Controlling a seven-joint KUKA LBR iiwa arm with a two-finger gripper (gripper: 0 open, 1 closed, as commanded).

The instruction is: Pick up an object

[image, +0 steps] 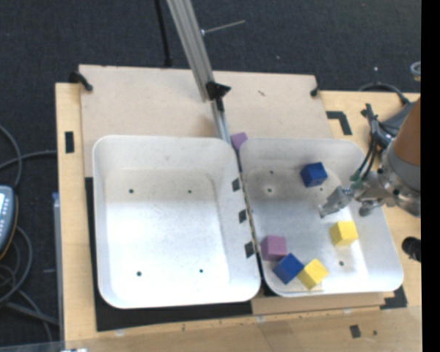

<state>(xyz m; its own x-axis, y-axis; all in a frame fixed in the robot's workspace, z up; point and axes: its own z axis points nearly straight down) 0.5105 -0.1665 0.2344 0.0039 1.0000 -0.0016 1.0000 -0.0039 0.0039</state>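
- Dark carpet all around, cables trailing on the left, and a pale wooden bench point(169, 101) in the middle carrying two shallow white bins side by side.
- Left bin point(132, 160) has nothing for the arm to go after, so the action is all in the right bin point(385, 273).
- Candidates in the right bin: a blue cube point(314, 174) near the far side, a yellow cube point(344, 232) toward the right, and a tight cluster at the near-left corner, where a purple cube point(273, 246), another blue cube point(287, 268) and another yellow cube point(313, 272) sit just beside each other, maybe touching.
- One more small purple block point(238, 140) sits up by the far rim where the two bins meet; can't tell if it's in or out.
- Gripper point(336, 202) comes in from the right and sits low over the right bin, between the far blue cube and the lone yellow one. It's too blurry and small to say whether it's spread or pressed together.
- Nothing visibly pinched, and every cube looks like it's lying on the bin floor.
- So my read: the pick isn't done. Lining up on a cube, closing and lifting are all left to do.
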